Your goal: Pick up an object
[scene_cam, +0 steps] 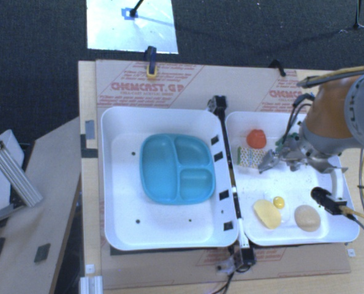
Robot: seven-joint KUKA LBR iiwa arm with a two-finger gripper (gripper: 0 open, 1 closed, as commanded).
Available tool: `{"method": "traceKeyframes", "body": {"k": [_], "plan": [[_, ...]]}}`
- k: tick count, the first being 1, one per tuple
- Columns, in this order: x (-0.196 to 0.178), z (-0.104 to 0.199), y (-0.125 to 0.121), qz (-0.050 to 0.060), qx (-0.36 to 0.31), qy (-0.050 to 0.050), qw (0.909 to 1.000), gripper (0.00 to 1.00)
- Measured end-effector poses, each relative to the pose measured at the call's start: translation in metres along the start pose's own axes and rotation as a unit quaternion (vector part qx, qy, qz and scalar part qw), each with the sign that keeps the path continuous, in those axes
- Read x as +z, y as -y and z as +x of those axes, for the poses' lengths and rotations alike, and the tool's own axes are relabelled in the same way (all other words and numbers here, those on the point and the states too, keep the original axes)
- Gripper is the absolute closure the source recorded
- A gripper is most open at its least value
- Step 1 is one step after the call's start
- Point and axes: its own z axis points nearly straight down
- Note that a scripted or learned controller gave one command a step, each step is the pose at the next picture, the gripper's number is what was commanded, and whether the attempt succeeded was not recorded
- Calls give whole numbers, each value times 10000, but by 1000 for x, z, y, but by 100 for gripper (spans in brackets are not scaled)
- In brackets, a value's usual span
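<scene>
Blue tray: sectioned, lies flat in the left bin.
Right bin: holds five loose objects.
Red object: round, at the bin's far side, just above a patterned packet.
Yellow piece: flat, near the front edge, with a small yellow ball touching its upper right.
Tan object: rounded, right of the yellow piece.
Gripper: low over the right bin, tip just beside the patterned packet.
Jaws: cannot tell whether spread or closed; nothing seen between them.
Arm: grey and orange, enters from the right.
</scene>
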Motion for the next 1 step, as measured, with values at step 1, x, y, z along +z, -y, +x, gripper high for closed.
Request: {"method": "traceKeyframes", "body": {"k": [1], "plan": [[-13,-1,-2,-29,3,9,10000,100]]}}
